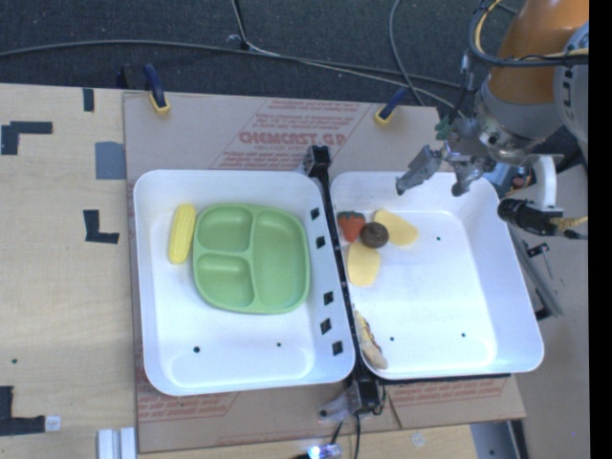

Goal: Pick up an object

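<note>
A small cluster of toy foods (373,239) lies against the left wall of the right bin (478,333), by the divider: a red piece, a brown round one, two yellow ones. The tool (440,178) hangs above the bin's far edge, fingers spread, gripping nothing. The cluster lies down-left of it.
</note>
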### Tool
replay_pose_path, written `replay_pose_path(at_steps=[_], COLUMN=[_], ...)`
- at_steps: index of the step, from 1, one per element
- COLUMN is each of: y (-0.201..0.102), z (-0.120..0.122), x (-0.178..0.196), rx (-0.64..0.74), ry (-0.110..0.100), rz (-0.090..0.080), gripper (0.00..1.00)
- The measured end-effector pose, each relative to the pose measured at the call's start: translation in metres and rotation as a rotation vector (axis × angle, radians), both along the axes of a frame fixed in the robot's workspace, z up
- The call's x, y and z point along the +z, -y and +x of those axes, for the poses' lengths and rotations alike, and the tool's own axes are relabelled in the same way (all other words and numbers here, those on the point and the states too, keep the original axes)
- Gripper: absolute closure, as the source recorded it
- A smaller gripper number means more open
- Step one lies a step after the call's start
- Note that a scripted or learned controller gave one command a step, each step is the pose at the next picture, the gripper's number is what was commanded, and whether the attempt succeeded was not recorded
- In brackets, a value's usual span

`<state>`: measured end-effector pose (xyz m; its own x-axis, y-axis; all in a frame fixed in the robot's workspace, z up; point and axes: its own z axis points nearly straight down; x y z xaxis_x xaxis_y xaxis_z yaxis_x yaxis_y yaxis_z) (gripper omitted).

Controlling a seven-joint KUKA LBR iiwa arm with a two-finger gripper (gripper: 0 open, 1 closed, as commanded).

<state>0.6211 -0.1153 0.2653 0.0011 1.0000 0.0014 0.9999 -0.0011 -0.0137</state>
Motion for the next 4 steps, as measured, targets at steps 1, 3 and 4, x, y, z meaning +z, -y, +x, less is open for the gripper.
replay_pose_path(at_steps=[1, 3, 4], y=[0.000, 0.003, 0.001], z=[0.002, -0.007, -0.008], x=[0.007, -0.100, -0.143], rx=[0.003, 0.002, 0.003], ry=[0.012, 0.008, 0.008], rz=[-0.001, -0.002, -0.002], gripper=[0.00, 0.00, 0.00])
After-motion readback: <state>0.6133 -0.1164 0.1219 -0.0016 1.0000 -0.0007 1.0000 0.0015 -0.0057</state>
